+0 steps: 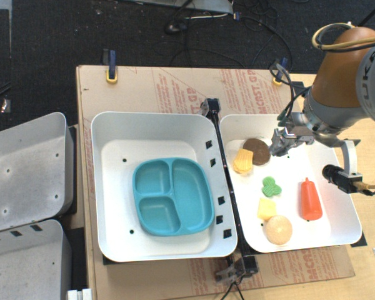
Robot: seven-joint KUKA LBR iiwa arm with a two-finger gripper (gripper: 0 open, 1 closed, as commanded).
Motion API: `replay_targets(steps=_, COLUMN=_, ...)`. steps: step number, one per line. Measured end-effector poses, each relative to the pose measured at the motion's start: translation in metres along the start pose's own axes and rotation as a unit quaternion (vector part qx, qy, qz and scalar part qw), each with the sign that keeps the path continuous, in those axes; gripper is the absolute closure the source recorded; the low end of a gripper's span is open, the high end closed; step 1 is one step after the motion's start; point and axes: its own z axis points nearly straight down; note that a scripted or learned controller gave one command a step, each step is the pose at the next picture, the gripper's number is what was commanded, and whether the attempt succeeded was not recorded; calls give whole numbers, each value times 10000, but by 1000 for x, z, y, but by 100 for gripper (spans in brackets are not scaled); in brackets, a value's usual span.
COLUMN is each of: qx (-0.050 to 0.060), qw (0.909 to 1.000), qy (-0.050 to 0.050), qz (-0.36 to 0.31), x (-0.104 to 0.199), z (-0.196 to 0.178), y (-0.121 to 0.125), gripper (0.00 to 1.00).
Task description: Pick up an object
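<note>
The right bin (344, 227) holds several small items. A brown round piece (258, 151) lies at its upper left, touching a yellow ridged piece (242, 162). A green piece (271, 187), a yellow block (267, 208), a beige ball (278, 229) and an orange-red carrot-like piece (310, 200) lie lower down. My gripper (280, 145) hangs low over the bin's upper part, just right of the brown piece. Nothing shows in its grasp.
The left bin (112, 136) holds a teal divided plate (173, 196). A black divider strip (222, 167) runs between the bins. The grey arm with its orange band (344, 61) comes in from the upper right. White lids (25, 167) lie left of the bench.
</note>
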Motion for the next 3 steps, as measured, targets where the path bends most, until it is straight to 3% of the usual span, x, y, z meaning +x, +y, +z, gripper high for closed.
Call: replay_targets(steps=3, qx=2, qw=10000, qy=4, qz=-10, x=156, z=-6, y=34, gripper=100)
